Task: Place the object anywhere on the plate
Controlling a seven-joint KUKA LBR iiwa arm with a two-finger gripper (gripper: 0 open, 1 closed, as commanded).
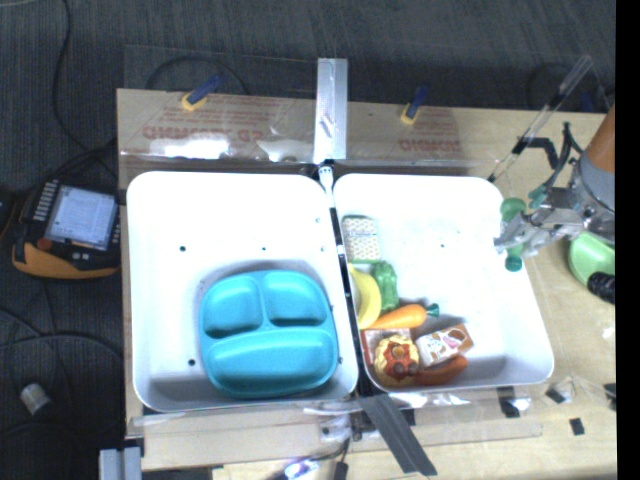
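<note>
the hand hovers at the right bin's far right rim; whether it grips anything i cannot tell; the carrot lies well apart, near the blue plate in the left bin.

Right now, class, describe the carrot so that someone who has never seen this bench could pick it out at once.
Find the right white bin; toys crowd against its left wall. The carrot lies there on its side, just below the banana and above the red packets. It is the one orange, tapering piece, with a green stub at its right end.
</note>
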